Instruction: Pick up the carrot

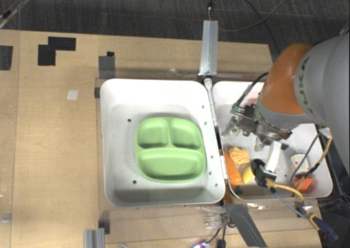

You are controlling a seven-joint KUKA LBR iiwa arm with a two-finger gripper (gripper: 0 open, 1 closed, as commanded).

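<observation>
The carrot (pixel 232 172) is an orange piece lying at the front left of the right bin (pixel 322 189), against the wall it shares with the left bin. My gripper (pixel 256 142) hangs low over the middle of the right bin, just behind and to the right of the carrot. The grey wrist with its orange band (pixel 287 80) covers much of that bin. Nothing shows as held in the gripper.
A pale yellow ridged item (pixel 238 157) and a small yellow piece (pixel 247 175) lie right beside the carrot. Another small orange object (pixel 305 184) sits at the bin's front right. A green divided plate (pixel 170 149) rests in the left bin (pixel 117 105). Cables trail along the front edge.
</observation>
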